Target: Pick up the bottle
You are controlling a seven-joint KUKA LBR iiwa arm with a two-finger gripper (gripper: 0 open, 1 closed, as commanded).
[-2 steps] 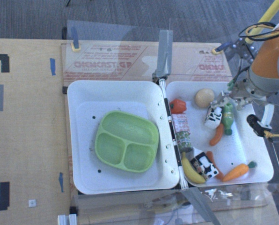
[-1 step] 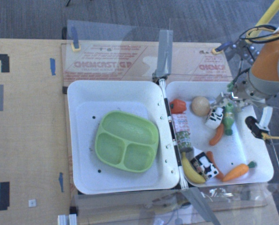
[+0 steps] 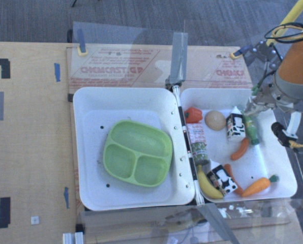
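two carrots lie nearest the camera: one carrot (image 3: 256,186) at the front of the right bin (image 3: 286,179), well below the gripper (image 3: 254,107), and a smaller carrot (image 3: 239,149) closer under it. left of that first carrot sit a banana (image 3: 207,185) and a cow-print carton (image 3: 223,179), touching each other. the gripper hangs over the back right part of the same bin; whether its fingers are apart or together cannot be told. just beneath it lies the green bottle (image 3: 251,129), with a second cow-print carton (image 3: 236,126) pressed against its left side. further left of the gripper are a beige ball (image 3: 215,120), a red pepper (image 3: 193,115) and a printed packet (image 3: 197,144) along the divider. well to the left, the other bin (image 3: 85,151) holds a green tray (image 3: 138,153).
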